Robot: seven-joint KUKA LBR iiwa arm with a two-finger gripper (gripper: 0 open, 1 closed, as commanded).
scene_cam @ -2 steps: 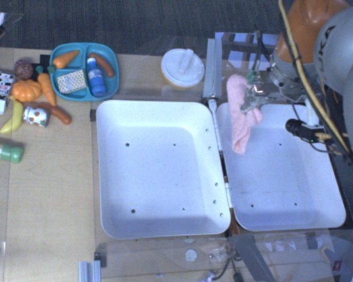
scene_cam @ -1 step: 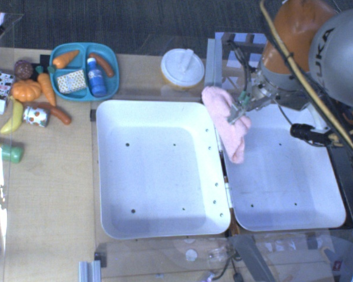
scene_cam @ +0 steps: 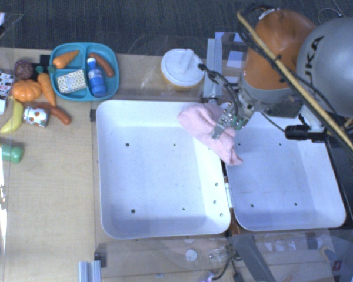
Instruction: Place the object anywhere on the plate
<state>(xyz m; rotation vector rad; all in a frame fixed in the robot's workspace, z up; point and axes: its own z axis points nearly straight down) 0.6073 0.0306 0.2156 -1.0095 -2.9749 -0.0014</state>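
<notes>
One soft pink cloth [scene_cam: 209, 129] lies draped over the wall between the two white bins, with most of it in the left bin [scene_cam: 159, 169] near its upper right corner and one tail hanging into the right bin [scene_cam: 288, 181]; it looks light and limp, so I judge it will fold and sag when lifted, and the best place to pinch it is a raised fold near its middle. The gripper [scene_cam: 226, 122] is directly over the cloth and seems to touch it, but I cannot tell if it grasps the cloth or is released.
</notes>
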